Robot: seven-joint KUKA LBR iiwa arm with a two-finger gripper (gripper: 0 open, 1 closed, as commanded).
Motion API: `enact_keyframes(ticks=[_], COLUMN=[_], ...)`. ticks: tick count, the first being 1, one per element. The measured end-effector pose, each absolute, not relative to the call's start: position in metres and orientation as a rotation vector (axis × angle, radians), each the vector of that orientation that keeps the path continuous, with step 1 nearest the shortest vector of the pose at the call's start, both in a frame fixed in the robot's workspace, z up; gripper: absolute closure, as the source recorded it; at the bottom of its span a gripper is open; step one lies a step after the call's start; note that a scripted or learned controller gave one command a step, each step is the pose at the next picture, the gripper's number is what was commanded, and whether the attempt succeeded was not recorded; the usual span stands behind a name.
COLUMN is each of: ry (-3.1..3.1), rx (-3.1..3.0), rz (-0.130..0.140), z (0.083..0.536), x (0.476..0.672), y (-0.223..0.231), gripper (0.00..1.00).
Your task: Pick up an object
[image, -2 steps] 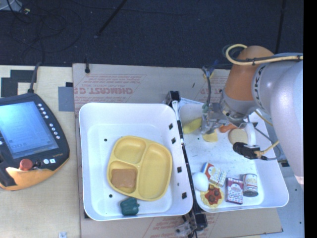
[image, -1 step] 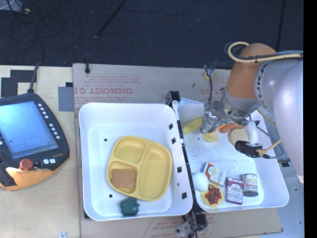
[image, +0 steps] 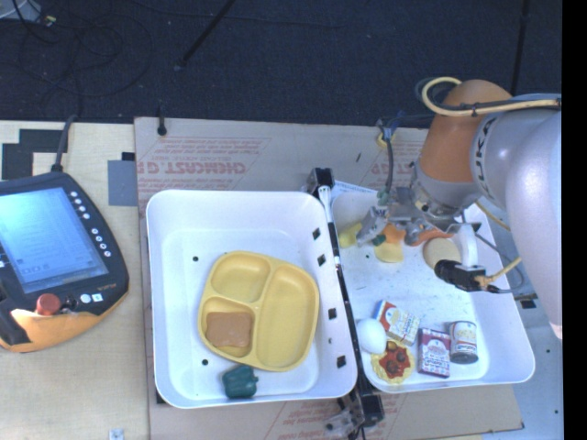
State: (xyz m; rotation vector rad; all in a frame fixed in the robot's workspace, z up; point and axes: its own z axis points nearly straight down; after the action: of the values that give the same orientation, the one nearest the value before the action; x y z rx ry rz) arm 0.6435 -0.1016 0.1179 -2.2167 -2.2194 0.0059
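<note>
Fingers' spread I can't tell (too blurred); gripper [image: 389,226] sits just above the small yellow piece [image: 390,252] in the right bin [image: 514,360].

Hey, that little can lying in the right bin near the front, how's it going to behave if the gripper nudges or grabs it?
The can seems to lie on its side, so a nudge would likely roll it. Its curved, probably smooth wall may slip between fingers unless squeezed across the middle. It looks rigid and unlikely to deform, perhaps heavy for its size if full. The red box beside it could block rolling that way.
</note>
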Motion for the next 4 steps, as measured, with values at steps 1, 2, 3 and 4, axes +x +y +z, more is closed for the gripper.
enact_keyframes(ticks=[1, 2, 3, 4], ry=[-2.219, -2.221, -2.221, -2.221], rx=[-2.221, -2.236, -2.236, -2.236], rz=[0.003, 0.023, 0.023, 0.023], z=[0.087, 0.089, 0.089, 0.089], x=[0.643, 0.642, 0.642, 0.642], y=[-0.113, -0.095, -0.095, -0.095], gripper=[0.0, 0.0, 0.0, 0.0])
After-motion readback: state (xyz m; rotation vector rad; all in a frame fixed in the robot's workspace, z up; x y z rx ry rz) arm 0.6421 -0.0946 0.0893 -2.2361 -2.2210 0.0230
